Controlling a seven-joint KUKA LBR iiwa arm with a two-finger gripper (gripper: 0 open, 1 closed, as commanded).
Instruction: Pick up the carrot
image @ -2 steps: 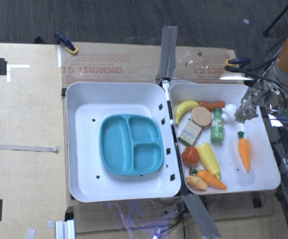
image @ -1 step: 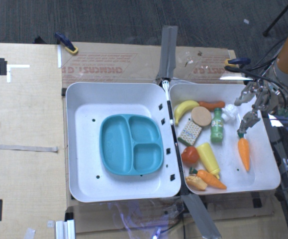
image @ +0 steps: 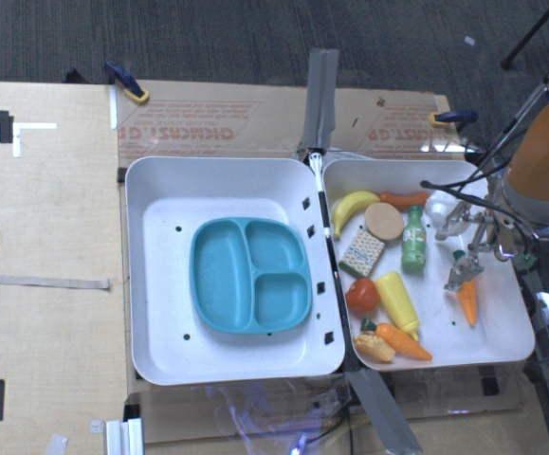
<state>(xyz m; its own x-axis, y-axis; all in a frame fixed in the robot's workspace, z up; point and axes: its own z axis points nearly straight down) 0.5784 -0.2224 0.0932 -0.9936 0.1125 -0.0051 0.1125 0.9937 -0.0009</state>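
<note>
A small orange carrot [image: 467, 303] hangs point down over the right side of the right bin [image: 502, 344]. Its thick upper end sits between the fingers of my gripper [image: 464, 279], which is shut on it. The arm comes in from the right, its orange band at the frame's edge. A second, longer carrot [image: 407, 341] lies on the bin floor at the front, next to a piece of bread [image: 373, 348].
In the right bin lie a banana [image: 351, 207], a green bottle [image: 413, 240], a cracker [image: 361, 251], a tomato [image: 362, 296], a yellow corn-like piece [image: 398, 301] and a round tan disc [image: 383, 221]. The left bin [image: 155, 339] holds a blue divided plate [image: 251, 275].
</note>
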